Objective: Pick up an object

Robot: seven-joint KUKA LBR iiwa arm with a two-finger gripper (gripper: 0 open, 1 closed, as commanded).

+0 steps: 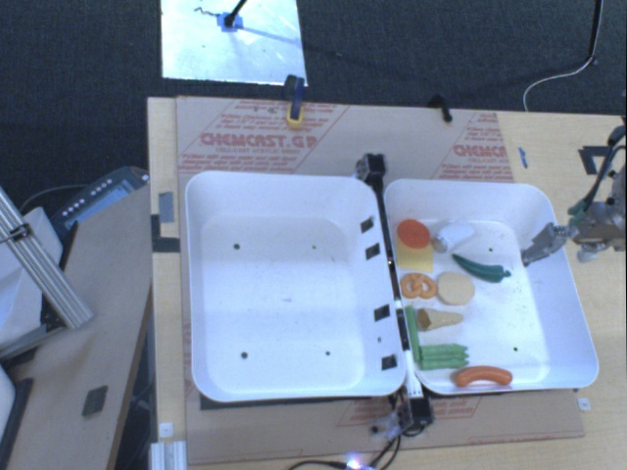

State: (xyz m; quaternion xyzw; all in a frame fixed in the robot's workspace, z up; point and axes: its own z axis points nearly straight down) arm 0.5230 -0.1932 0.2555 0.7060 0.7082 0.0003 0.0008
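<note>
1. The gripper (542,246) reaches in from the right over the right bin (560,311), near its right wall; whether it is released or clenched, I cannot tell; nothing shows in its grasp.
2. The objects lie along the right bin's left side: a red disc (413,232) on a yellow block (415,257) at the top; a white piece (454,236) just right of them; a green pepper (480,267) below that, the thing nearest the gripper yet apart from it.
3. Lower down: a pretzel (417,286) beside a tan round (456,288); a cone (437,317) under them; green beans (441,354) near the bin's left wall; a sausage (481,376) at the bottom edge.
4. The left bin (284,282) sits beside the right one, black clips (375,253) along the seam; both rest on a cardboard sheet (255,137) on the bench.
</note>
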